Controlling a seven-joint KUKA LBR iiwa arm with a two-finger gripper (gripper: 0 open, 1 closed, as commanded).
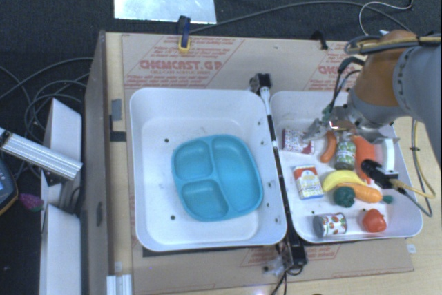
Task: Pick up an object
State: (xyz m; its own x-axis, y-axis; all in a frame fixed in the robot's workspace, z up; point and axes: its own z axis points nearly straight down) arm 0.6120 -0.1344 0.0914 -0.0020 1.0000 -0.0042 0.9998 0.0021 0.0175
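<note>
Two metal fingers (319,126) of the gripper (324,128) hang low over the right bin (407,221), near its upper middle; whether they stand wide or narrow I cannot tell, and nothing shows between them. Just below and left of the tips lies a small red-and-white packet (297,141). Just right of it, an orange sausage-shaped piece (329,146) and a green bottle (344,154) lie side by side. Lower down: a small carton (308,182), a yellow banana (343,180), a green broccoli piece (344,196), an orange carrot (367,193), a can (329,224) on its side, a red tomato-like piece (373,220). Orange wrist band (380,76) rises above the gripper. Left bin (148,169) holds a blue divided tray (216,177).
</note>
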